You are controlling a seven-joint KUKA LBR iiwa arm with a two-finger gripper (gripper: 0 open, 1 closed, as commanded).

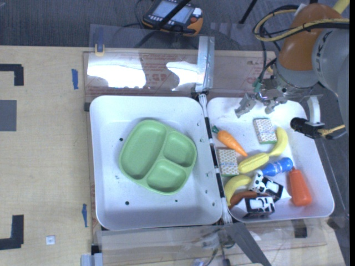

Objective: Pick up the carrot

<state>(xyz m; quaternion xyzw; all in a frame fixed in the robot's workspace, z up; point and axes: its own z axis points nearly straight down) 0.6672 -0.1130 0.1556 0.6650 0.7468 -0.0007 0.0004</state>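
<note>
The carrot (231, 141), orange with a small green top, lies at the left side of the right bin (327, 201), close to the divider, its tip pointing down and right. My gripper (257, 107) hangs over the bin's far end, up and to the right of the carrot and apart from it. Its fingers are spread open with nothing between them.
A green divided plate (158, 156) sits in the left bin (105, 204). Near the carrot are a tan square block (228, 161), two bananas (260, 158), a second tan block (264, 129), a blue bottle (279, 166), an orange bottle (300, 187) and a black-and-white toy (263, 195).
</note>
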